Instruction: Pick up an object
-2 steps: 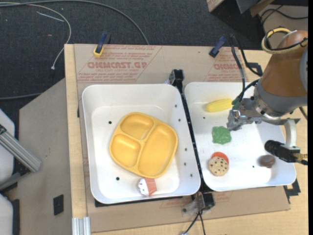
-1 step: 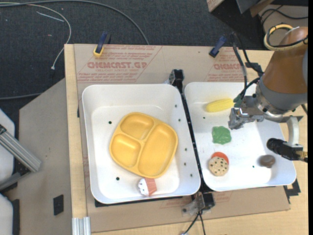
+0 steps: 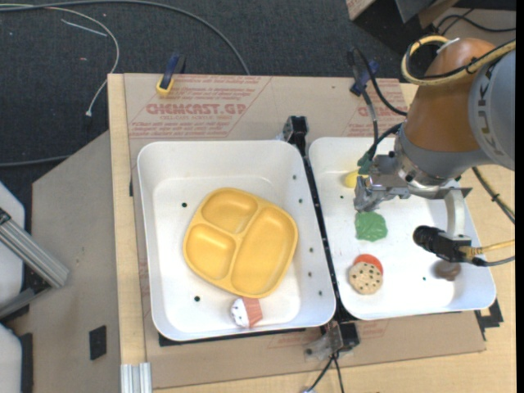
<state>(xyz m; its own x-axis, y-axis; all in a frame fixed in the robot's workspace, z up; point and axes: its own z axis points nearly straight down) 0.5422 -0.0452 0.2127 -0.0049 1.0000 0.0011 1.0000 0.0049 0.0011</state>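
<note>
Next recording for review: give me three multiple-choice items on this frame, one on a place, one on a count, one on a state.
1. Where does the yellow three-compartment plastic plate lie?
A. left white bin
B. right white bin
C. on the cardboard

2. How many compartments does the plate have?
A. two
B. three
C. five

3. How does the plate lie?
A. flipped face down
B. standing on edge
C. flat, open side up

Answers:
1 A, it sits in the left white bin, near a small red and white object.
2 B, its ridges divide it into three hollows.
3 C, its hollows face the camera.
</note>
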